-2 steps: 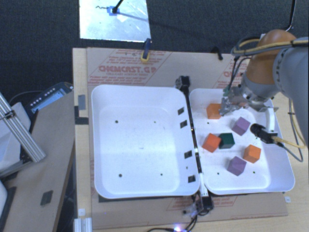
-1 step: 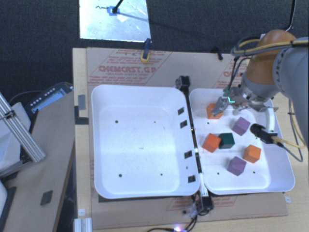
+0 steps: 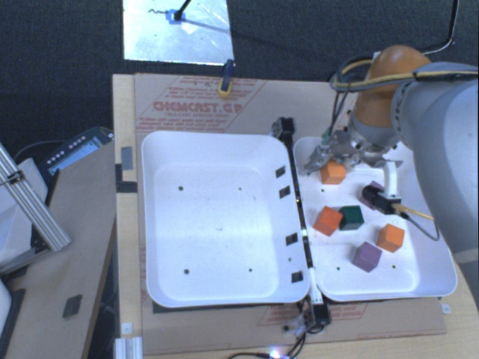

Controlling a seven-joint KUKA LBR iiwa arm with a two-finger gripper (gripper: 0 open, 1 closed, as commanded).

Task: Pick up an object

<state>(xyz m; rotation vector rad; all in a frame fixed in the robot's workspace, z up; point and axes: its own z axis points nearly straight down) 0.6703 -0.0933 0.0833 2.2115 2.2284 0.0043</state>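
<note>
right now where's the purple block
In the right bin, near its front edge, the purple block sits just below the green block and beside an orange block.

Even, fairly bright light falls from above, leaving the two white bins (image 3: 217, 215) nearly blown out, with soft, short shadows beside the blocks (image 3: 348, 218). Behind the bins a shiny sheet (image 3: 177, 21) glares. The arm (image 3: 441, 133) looks slightly soft; detail is grainy overall.
</note>
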